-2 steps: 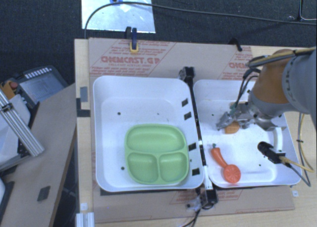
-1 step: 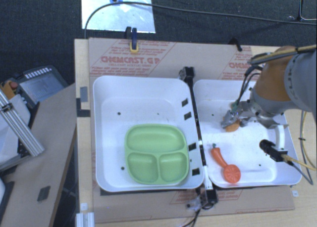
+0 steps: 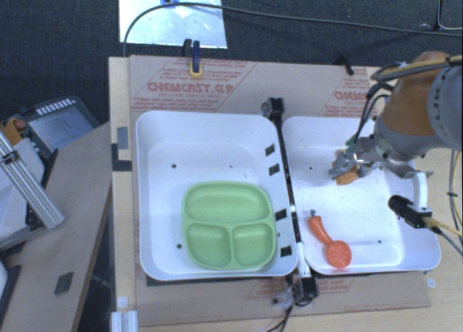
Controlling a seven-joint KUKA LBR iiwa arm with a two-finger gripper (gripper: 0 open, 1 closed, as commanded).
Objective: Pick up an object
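Fingers [image 3: 346,166] state: can't tell, too small and crowded. Small brown object [image 3: 348,176] sits right at the tips, touching or just under. Orange spoon [image 3: 327,242] well below them, nearer the front. Risk: off-centre grip, object slips out on lift.

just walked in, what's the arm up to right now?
The arm's gripper is down in the right bin, at a small orange-brown object near the bin's upper middle. Whether it actually has hold of it can't be judged from this angle. An orange spoon lies near the same bin's front edge, apart from the gripper. The left bin holds a green divided plate.
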